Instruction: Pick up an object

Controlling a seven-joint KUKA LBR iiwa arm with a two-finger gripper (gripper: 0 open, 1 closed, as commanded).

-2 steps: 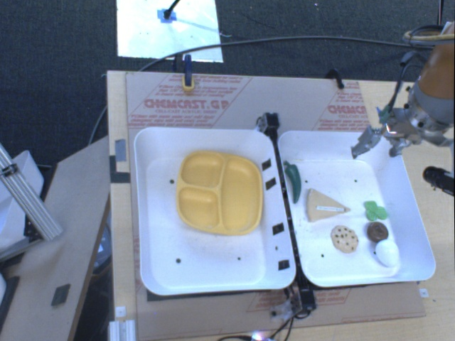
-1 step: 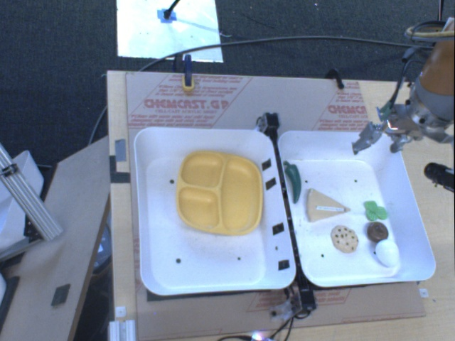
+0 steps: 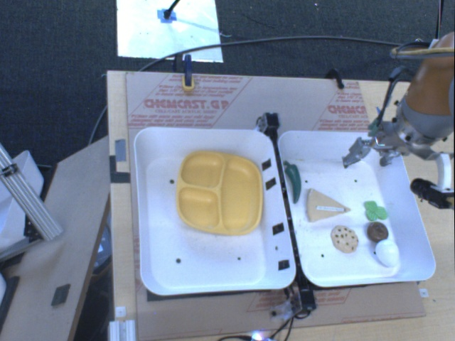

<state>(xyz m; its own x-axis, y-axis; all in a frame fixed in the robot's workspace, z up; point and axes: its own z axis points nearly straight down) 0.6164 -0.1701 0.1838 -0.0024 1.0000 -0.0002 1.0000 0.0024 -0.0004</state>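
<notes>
The jaws point(image 3: 371, 150) hang over the far part of the right bin point(image 3: 409, 212), with one grey finger slanting down to the left and another pointing down beside it. They stand spread apart with nothing between them. Behind them the grey wrist rises to the right, up to the orange band of the arm point(image 3: 434, 84) at the right edge.

Below the jaws, on the bin's white floor, the things to pick from lie well clear of the fingers. A pale yellow cheese wedge point(image 3: 325, 206) sits near the middle, its point aimed right. Just right of that point lies a small green leafy piece point(image 3: 375, 209), and nearer than that a dark brown round piece point(image 3: 377, 231), with a white egg point(image 3: 387, 253) just beside it on the near side. A chocolate-chip cookie point(image 3: 345, 239) lies flat nearer than the cheese. A dark green pepper point(image 3: 292, 178) lies along the bin's left wall.

The left bin point(image 3: 160, 261) touches the right one along a shared edge. In it rests a yellow divided plate point(image 3: 219, 192) with three sections, sitting roughly in the middle.

Both bins rest on a clear sheet with red lettering over the tabletop point(image 3: 117, 169). A blue and yellow clamp point(image 3: 188, 73) grips the far edge of that sheet.
</notes>
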